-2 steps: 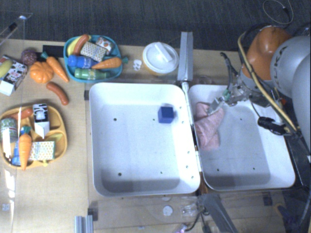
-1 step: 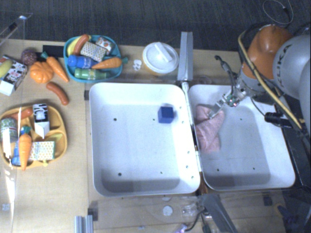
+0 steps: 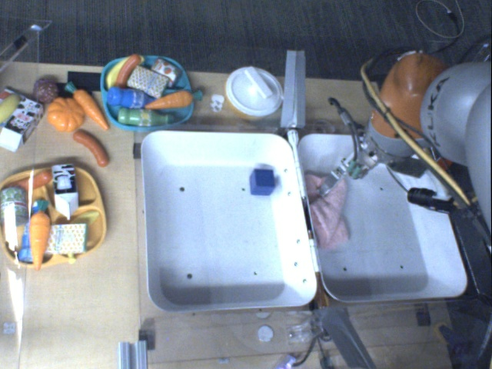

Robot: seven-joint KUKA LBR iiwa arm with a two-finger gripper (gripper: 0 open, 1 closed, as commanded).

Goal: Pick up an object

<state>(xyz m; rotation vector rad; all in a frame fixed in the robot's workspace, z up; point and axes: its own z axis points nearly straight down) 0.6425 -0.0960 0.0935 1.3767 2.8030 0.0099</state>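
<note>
A small blue cube (image 3: 263, 181) lies in the left white bin (image 3: 177, 283), in its upper right part. A crumpled pink cloth (image 3: 329, 214) lies in the right white bin (image 3: 415, 279) against its left wall. My gripper (image 3: 347, 171) hangs over the right bin at the cloth's upper edge. The top corner of the cloth reaches up to the gripper's tip and looks in contact with it. The grey arm with its orange band (image 3: 411, 83) comes in from the upper right.
A metal divider (image 3: 293, 91) stands between the bins at the back. A white lidded bowl (image 3: 254, 91) sits behind the left bin. A blue basket (image 3: 146, 92) and a yellow tray (image 3: 92, 206) of toy food stand on the left, with loose toy vegetables nearby.
</note>
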